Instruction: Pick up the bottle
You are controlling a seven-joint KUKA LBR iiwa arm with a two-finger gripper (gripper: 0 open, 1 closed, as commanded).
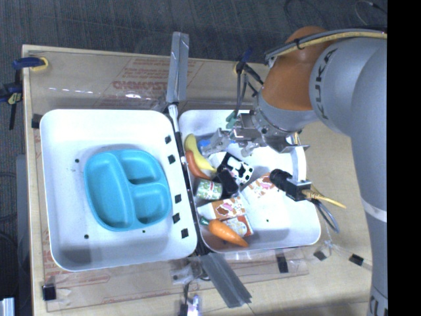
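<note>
While the arm [342,84] hangs over the far side of the right bin [296,229], I have the gripper [231,165] down in the clutter beside the banana [197,158], and I cannot tell what, if anything, it has. What I take for the bottle [209,190] lies near the bin's left wall, between banana and carrot [227,232], so crowding could make me snag a carton [230,210] or miss. Red printing on the bench [141,78] is unreadable.
</note>
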